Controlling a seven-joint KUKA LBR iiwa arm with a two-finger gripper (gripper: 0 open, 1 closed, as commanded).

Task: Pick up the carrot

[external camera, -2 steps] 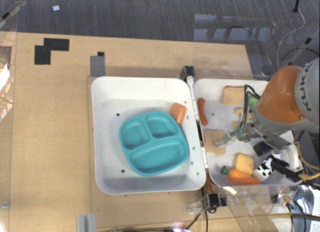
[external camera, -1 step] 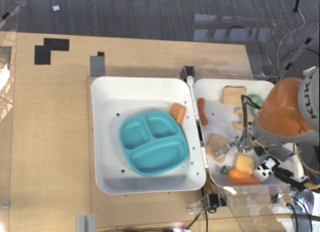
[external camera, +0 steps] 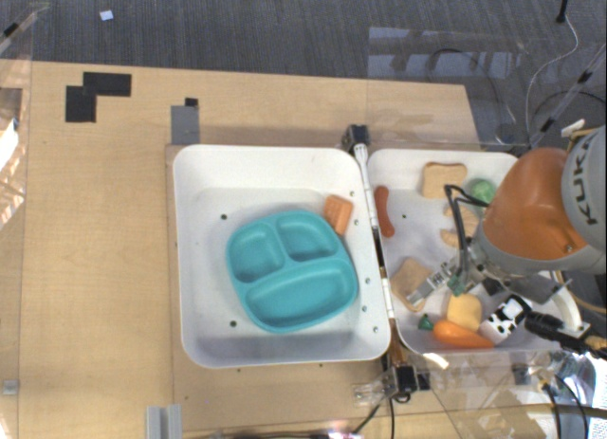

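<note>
In the near part of the right bin [external camera: 406, 230], the carrot [external camera: 463, 335] lay flat on the white floor, orange body pointing right and its little green tip to the left. And there it was, folks, not lifted at all! My claw [external camera: 453, 281] hung over that same bin, just far of the carrot, with a yellow block [external camera: 464, 311] sitting between the two and touching the carrot's far side. From this slant I could not tell whether my claw was open or closed, since my own wrist and orange band [external camera: 531, 210] covered most of it. Nothing showed in its grip.

So I judged the task hardly begun. The reach into the correct bin was done, and I was near the target, but the grasp and the lift were both left to do. A slice of bread [external camera: 411, 281] lay just left of my claw, so the spot was crowded. A sausage [external camera: 383, 211] lay along the left wall, and a piece of toast [external camera: 443, 179] sat at the far side, well apart from the action. Over in the left bin [external camera: 204, 238], the teal plate [external camera: 289, 271] and an orange block [external camera: 338, 211] were no part of this play.
</note>
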